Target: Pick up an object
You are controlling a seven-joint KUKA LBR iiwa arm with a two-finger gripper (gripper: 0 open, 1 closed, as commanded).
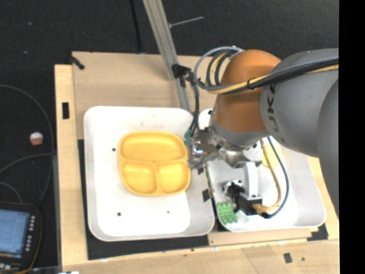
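Closest to the lens we saw the arm (pixel 296 107), its grey casing filling the right side of the view and its orange band (pixel 245 93) sitting over the seam between the two bins. Below the band the wrist pointed down, and the gripper (pixel 198 154) sat low over the right edge of the left bin (pixel 100 170), just beside the right rim of a yellow three-compartment plate (pixel 154 163). The wrist hid too much of it, so we could not tell whether the gripper was spread or closed, nor whether it touched the plate. We saw nothing held in it.

The plate lay flat near the middle of the left bin, with one long compartment on the far side and two smaller ones on the near side. In the right bin (pixel 311 210) a small green block (pixel 227 213) lay at the near left corner, close to the rim and well apart from the plate. A small black piece (pixel 205 194) sat where the two bins meet; we could not make out what it was.

Both bins rested on a pale wooden bench (pixel 68 96). A slanted aluminium rail (pixel 159 27) rose from behind the bins. Off the bench at the lower left lay a handheld screen unit (pixel 16 233).
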